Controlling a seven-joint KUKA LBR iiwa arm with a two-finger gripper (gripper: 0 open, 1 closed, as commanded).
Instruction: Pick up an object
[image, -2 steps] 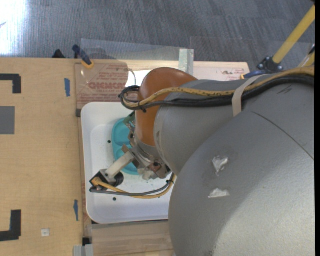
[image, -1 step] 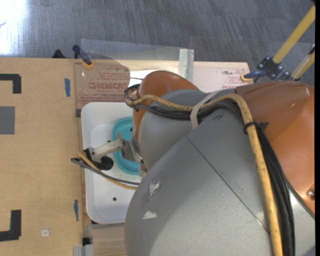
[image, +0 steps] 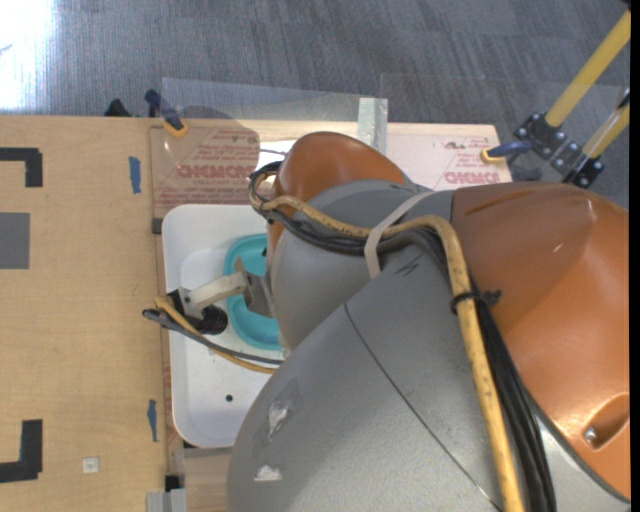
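Down in the white bin (image: 195, 400), the claw (image: 256, 296) is right at a teal dish-looking thing (image: 252, 325), but the arm (image: 400, 350) blocks it, so can't tell if it's clenched or released, and no lift confirmed yet.

One overhead camera slants down on the white bin (image: 200, 405), arm (image: 420, 380) close.

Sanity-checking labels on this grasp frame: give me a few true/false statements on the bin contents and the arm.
1. A teal object lies in the white bin. True.
2. The arm covers part of the teal object. True.
3. The teal object lies outside the bin. False: it is inside it.
4. The bin is red. False: it is white.
5. The arm is blue. False: it is grey and orange.
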